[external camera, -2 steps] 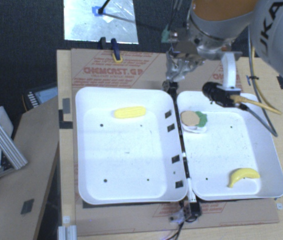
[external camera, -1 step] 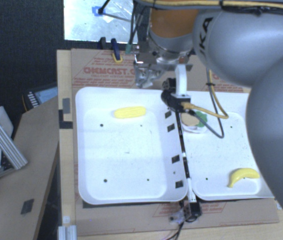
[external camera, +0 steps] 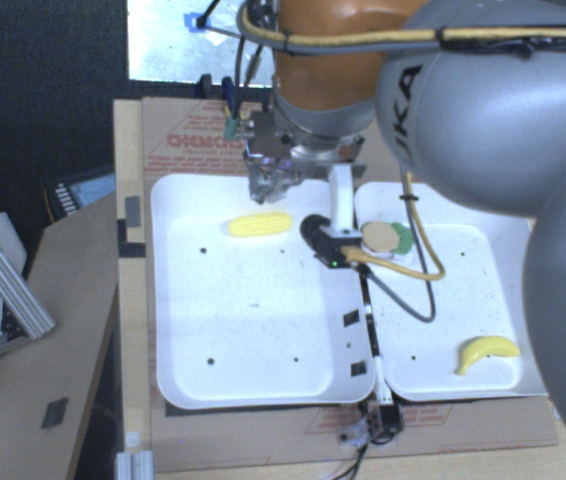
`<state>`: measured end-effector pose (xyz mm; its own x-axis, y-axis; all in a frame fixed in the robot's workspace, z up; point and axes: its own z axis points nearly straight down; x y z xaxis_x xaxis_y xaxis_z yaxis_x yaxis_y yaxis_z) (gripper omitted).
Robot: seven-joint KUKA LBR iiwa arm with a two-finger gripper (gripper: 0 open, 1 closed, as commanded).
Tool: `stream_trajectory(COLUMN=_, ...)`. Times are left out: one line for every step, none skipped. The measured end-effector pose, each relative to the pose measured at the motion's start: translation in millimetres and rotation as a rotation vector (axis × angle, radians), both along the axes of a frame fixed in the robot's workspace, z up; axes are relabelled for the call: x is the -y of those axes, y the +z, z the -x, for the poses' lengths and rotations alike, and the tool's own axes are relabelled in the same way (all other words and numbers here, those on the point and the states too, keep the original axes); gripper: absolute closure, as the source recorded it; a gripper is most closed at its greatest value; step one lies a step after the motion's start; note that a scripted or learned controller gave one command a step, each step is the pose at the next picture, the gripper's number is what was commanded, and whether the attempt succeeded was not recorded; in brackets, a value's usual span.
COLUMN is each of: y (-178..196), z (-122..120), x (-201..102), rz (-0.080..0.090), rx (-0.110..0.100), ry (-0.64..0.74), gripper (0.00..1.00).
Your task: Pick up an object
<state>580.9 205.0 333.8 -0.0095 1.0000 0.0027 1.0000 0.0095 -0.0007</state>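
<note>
A yellow corn-cob-shaped object (external camera: 259,225) lies near the far edge of the left bin (external camera: 253,368). My gripper (external camera: 268,186) hangs just above and slightly behind it, apart from it, with nothing seen in its grasp. A yellow banana (external camera: 486,352) rests in the near right corner of the right bin (external camera: 463,268). A round tan piece with a green edge (external camera: 383,236) sits at the far left of the right bin, close to the wall between the bins.
The grey arm with its orange band (external camera: 338,8) fills the upper right and hides the far part of the right bin. A yellow cable (external camera: 418,258) loops over the right bin. Brown cardboard (external camera: 133,298) borders the bins on the left.
</note>
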Motion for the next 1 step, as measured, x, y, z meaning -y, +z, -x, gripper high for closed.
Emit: stream_trajectory(y=98.4, z=-20.9, x=-6.5, rz=-0.002, rx=0.014, ry=-0.004, gripper=1.0)
